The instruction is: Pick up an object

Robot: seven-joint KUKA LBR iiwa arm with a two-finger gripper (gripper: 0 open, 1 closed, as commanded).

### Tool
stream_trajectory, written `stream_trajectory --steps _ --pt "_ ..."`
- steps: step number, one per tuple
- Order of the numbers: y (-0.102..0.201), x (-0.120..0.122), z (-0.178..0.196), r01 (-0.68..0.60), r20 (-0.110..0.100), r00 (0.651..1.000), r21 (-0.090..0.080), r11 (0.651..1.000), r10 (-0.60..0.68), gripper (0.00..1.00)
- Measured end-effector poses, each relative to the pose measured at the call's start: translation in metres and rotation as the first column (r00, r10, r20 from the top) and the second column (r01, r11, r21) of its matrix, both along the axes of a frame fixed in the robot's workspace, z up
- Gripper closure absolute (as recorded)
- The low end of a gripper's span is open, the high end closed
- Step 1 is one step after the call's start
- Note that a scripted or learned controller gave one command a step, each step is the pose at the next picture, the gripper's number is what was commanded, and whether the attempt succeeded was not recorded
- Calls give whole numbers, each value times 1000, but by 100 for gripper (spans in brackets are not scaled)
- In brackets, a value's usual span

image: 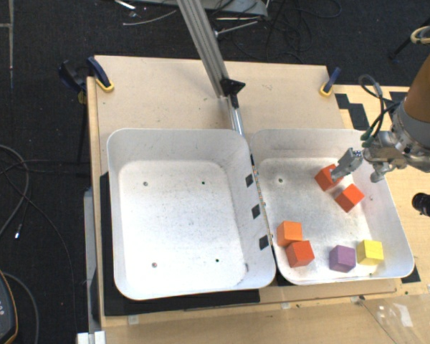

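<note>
My gripper (358,170) hangs over the upper right part of the right bin (387,213), its two fingers spread apart and open. A red-orange block (324,178) lies just at the tip of the left finger (346,162), outside the gap rather than between the fingers. A second red-orange block (350,197) rests on the bin floor just below the gripper. Nearer the front of the bin lie an orange block (290,231), a red block (299,253), a purple block (342,258) and a yellow block (370,251).
The left bin (129,156) stands beside the right one, sharing a raised middle rim (256,199). A slanted metal pole (204,41) rises from the bench behind the bins. Clamps sit at the bench's far corners.
</note>
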State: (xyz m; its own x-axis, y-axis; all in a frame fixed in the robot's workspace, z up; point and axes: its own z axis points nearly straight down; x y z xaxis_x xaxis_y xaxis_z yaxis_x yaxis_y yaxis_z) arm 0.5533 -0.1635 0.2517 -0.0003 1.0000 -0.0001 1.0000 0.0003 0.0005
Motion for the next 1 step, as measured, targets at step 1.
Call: stream_trajectory --steps 1 --pt "-21 31 -119 1 -3 1000 -1 1000 -1 0"
